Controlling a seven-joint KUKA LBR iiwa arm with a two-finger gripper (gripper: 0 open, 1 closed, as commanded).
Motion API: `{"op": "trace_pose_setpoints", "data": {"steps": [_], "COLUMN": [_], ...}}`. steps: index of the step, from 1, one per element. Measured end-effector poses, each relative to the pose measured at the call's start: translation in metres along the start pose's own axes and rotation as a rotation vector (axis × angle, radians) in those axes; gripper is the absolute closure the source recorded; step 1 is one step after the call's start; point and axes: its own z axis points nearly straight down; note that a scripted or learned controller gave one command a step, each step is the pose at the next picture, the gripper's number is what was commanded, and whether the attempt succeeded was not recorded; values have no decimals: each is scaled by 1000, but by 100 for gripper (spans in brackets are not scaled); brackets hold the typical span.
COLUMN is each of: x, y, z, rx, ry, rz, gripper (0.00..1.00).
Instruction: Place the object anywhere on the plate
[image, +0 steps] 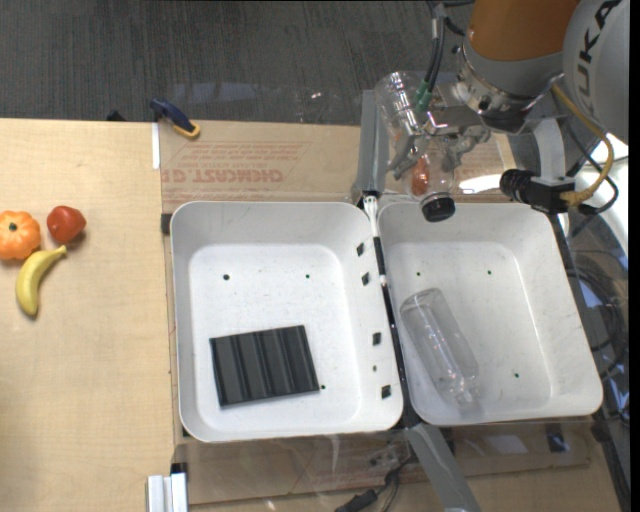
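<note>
I see two white bins side by side. Closest to me, in the left bin, lies one black plate with ridges, flat on the floor of the bin. In the right bin lies one clear plastic bottle on its side, near the front. It is well apart from the plate.

To the left of the bins is the pale wooden surface. On it sit one banana, one orange fruit and one red fruit, all close together.

Farther back, behind the left bin, is one sheet of brown cardboard with red letters. One blue and yellow clip lies at its far corner.

The gripper hangs over the far rim of the right bin. Just beside it is one small clear thing with a reddish spot and a black round end. I cannot tell if the gripper is open or closed on it.

Past all that is dark grey carpet.
</note>
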Motion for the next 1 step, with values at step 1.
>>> {"op": "trace_pose_setpoints", "data": {"steps": [1], "x": [28], "y": [-9], "z": [-70], "rx": [-1], "ry": [0], "rz": [-46], "gripper": [100]}}
